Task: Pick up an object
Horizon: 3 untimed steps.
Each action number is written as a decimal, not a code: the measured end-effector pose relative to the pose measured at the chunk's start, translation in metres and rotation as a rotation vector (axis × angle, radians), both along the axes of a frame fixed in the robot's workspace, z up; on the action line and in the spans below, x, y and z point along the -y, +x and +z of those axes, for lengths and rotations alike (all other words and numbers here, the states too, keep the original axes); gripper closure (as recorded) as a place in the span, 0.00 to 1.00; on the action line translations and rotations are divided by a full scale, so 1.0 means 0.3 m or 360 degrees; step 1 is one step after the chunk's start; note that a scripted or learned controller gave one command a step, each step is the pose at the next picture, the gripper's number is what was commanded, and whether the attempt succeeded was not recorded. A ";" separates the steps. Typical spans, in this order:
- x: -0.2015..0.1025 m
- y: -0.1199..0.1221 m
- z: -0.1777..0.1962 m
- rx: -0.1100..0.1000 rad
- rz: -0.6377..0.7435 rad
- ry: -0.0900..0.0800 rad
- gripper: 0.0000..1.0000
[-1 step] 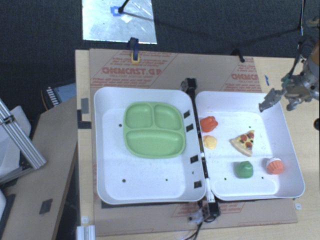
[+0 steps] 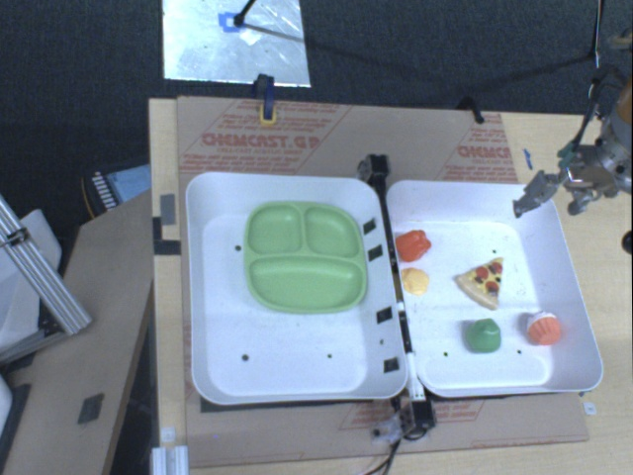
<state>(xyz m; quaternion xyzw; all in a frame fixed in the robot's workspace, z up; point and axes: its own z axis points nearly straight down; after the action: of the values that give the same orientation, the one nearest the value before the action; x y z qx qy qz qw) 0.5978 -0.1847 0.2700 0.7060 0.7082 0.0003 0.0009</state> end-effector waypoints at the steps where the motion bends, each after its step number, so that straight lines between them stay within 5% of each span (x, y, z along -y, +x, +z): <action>1: 0.006 -0.014 -0.142 -0.0005 -0.0003 0.0001 0.00; 3: 0.022 -0.054 -0.450 -0.0006 -0.0004 0.0001 0.00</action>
<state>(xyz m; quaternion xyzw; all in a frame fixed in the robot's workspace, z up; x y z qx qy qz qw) 0.5815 -0.1912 0.1349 0.7069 0.7073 -0.0008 -0.0008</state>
